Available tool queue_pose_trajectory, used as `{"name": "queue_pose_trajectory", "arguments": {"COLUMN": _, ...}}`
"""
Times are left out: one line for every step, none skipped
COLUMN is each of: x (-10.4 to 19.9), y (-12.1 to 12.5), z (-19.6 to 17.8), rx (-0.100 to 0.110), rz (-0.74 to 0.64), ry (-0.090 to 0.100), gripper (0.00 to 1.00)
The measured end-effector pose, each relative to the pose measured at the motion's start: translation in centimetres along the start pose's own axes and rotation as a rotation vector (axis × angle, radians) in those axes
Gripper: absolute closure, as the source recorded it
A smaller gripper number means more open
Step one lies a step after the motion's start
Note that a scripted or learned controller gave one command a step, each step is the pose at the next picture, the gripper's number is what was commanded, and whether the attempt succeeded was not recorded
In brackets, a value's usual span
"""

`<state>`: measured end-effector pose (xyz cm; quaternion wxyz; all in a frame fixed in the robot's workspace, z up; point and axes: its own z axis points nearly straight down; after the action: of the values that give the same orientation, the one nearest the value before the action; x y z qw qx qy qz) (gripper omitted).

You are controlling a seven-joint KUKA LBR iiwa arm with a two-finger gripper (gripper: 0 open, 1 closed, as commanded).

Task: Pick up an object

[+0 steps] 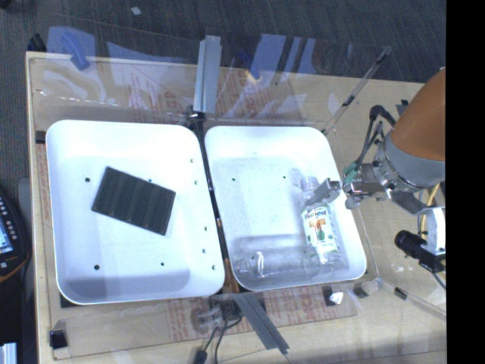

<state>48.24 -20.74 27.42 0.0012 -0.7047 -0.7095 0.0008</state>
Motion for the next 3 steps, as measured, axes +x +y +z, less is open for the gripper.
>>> {"name": "queue_pose_trajectory", "arguments": {"x": -0.2, "y": 3.9, "z": 7.8, "rx": 0.001, "rz": -0.004, "ry": 0.000, "gripper": 0.00}}
{"name": "queue_pose_trajectory", "arguments": {"x": -0.2, "y": 3.9, "z": 10.7, "rx": 0.002, "rz": -0.050, "ry": 0.000, "gripper": 0.00}}
{"name": "queue_pose_trajectory", "arguments": {"x": -0.2, "y": 3.9, "z": 9.7, "rx": 0.002, "rz": -0.052, "ry": 0.000, "gripper": 1.00}}
